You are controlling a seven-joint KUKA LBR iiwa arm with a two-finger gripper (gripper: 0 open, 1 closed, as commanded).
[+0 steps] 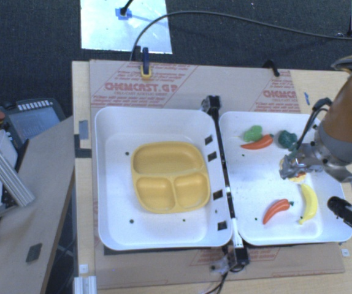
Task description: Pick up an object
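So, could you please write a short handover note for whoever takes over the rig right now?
Gripper: low in the right bin, above a small yellowish item; finger state unclear, nothing visibly held.
Right bin: carrot with green top, dark green piece, red pepper, banana.
Left bin: yellow compartment tray.
Done: no pick confirmed.
Left: grasp one object and lift it.

Two bins are sitting side by side on the counter (182,78). A divided tray (168,176) is lying in the left bin (111,164). In the right bin (256,182), two peppers (257,142) (276,210), a banana (309,202) and leafy pieces (286,139) are lying, the banana nearest the front right corner
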